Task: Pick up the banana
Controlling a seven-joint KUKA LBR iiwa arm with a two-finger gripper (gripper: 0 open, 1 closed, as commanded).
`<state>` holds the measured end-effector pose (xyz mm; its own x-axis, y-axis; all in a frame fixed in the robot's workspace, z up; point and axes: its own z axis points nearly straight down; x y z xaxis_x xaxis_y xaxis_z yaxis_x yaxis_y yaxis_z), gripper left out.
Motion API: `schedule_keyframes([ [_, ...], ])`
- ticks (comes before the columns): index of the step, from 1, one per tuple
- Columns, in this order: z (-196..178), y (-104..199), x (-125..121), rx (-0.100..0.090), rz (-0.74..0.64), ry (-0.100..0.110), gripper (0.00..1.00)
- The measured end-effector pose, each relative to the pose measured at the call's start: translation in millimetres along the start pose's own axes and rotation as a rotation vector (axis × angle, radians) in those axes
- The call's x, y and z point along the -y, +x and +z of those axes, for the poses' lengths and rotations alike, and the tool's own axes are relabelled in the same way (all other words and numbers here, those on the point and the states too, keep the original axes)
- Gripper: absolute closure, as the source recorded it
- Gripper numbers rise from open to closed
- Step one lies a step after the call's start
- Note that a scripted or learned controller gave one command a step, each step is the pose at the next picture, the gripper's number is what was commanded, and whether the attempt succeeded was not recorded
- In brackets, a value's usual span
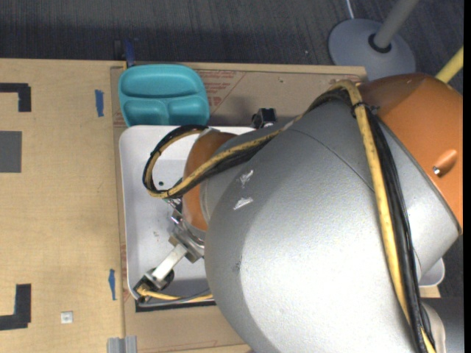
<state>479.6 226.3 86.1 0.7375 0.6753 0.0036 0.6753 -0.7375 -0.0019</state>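
My grey arm (316, 226) reaches in from the right and covers most of the bench. Its orange band (193, 175) and wrist hang low over the left white bin (140, 197). The gripper (179, 223) sits below the wrist, close to the bin floor near the middle of that bin. The arm hides the bin floor beneath it and nearly all of the right bin.
A teal moulded tray (163, 95) stands just behind the left bin. A small black thing (263, 116) lies on the cardboard behind the bins. Brown cardboard bench (59, 197) spreads to the left. A grey lamp base (364, 43) stands at the back right.
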Motion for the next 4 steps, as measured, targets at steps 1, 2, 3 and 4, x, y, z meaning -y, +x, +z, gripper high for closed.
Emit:
schedule_keyframes([
  [1, -68, -41, -61, 0.005, -0.043, -0.001, 0.0],
  [2, 1, -1, -1, 0.002, -0.173, -0.002, 0.0],
  [3, -10, 1, 0, -0.002, -0.174, -0.002, 1.0],
  [4, -10, 1, 0, -0.002, -0.175, -0.001, 0.0],
])
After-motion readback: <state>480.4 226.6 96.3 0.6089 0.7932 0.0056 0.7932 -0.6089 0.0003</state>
